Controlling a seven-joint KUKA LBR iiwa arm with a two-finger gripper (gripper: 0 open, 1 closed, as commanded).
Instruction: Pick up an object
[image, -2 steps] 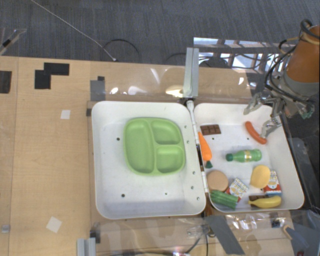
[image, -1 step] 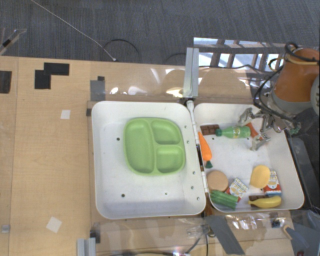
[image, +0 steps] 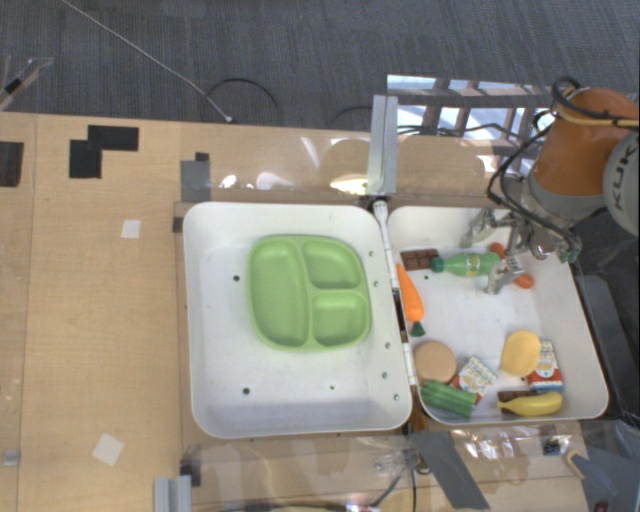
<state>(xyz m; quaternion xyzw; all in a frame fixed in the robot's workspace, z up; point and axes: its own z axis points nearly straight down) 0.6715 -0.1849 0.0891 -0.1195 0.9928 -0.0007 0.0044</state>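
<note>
My gripper (image: 488, 261) hangs over the back of the right bin (image: 590, 330), below the orange wrist band. Its fingers (image: 476, 236) are spread open. A green bottle (image: 462, 265) lies on its side on the bin floor, and its right end sits between the two fingers. Nothing is lifted. A brown bar (image: 418, 260) lies just left of the bottle, and a small orange piece (image: 525, 283) lies right of the lower finger.
An orange carrot (image: 410, 296) lies along the right bin's left wall. At the front are a brown bun (image: 435, 360), a green cucumber (image: 447, 398), a snack packet (image: 477, 375), a yellow lemon (image: 520, 352), a small carton (image: 546, 372) and a banana (image: 532, 404). The left bin (image: 215, 390) holds a green divided plate (image: 307, 292).
</note>
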